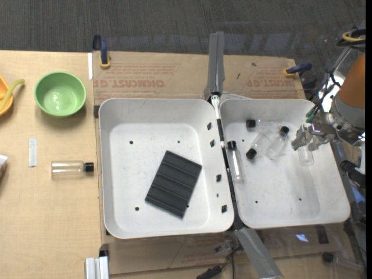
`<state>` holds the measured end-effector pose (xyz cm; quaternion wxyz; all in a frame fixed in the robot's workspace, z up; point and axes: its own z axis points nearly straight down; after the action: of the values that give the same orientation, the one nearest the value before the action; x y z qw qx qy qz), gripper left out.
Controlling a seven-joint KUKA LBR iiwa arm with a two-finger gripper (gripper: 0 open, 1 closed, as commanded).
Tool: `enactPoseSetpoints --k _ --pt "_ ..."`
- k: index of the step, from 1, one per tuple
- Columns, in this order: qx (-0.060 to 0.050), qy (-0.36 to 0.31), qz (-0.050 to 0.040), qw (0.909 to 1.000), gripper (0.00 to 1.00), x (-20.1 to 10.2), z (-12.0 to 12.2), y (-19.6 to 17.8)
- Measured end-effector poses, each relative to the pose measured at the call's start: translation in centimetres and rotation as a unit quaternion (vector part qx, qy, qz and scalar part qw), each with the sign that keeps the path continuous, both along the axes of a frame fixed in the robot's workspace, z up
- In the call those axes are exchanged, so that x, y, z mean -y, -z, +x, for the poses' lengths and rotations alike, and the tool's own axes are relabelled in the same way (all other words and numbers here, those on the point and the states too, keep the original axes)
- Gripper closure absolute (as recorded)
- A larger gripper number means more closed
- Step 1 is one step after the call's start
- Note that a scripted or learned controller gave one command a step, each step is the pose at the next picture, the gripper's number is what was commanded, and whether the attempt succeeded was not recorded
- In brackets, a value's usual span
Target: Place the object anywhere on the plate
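1. From the overhead camera I see the dark ribbed plate lying flat in the left bin.
2. Relative to that plate, the clear bottles with black caps lie well apart, in the right bin.
3. The jaws hover right of the bottles; I cannot tell their state.
4. My worry: clear, round bottles lying clustered could slip or roll from a grasp.
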<state>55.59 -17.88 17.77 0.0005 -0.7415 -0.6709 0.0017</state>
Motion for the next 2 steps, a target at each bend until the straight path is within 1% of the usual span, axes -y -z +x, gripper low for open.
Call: enactPoseSetpoints --k 1,2 --pt "0.0 -0.026 -0.0001 0.9997 1.0 -8.2 10.1 -1.6" --pt "0.0 -0.09 0.0002 0.9959 1.0 -14.1 9.5 -2.3"
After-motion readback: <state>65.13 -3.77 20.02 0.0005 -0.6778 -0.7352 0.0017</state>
